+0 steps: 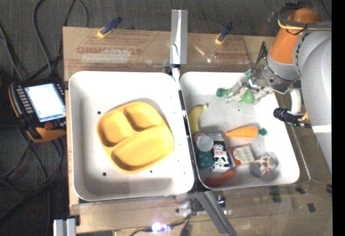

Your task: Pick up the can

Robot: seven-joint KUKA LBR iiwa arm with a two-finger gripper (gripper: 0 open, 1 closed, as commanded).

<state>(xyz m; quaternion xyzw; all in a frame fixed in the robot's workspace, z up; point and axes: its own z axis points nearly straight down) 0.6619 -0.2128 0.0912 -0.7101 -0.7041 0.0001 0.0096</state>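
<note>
Look to the upper right of the frame: your arm (310, 62) comes in there, orange band above the wrist, and its gripper (249, 89) sits over the upper part of the right bin (291, 175). The metal at its tip blurs into some green bits just beside it, one a small green knob (221, 91) to its left, so you cannot tell how wide it stands or whether anything is between its tips.

The can (204, 143) is well apart from the gripper, low on the left side of the right bin, near the wall the two bins share. It stands upright (you see its grey round top). Just above it lies a banana (195, 117), and just below it a teal round thing (205, 160). To its right lies a carrot (244, 132), green end pointing right. Below the carrot sit a small black-and-white carton (219, 157), an orange-and-white box (243, 154) and a white cup with red marks (264, 165), tipped on its side.

The left bin (86, 175) holds a yellow tray (136, 135) with three wells. At the left edge of the frame a pendant (40, 103) shows a lit screen.
</note>
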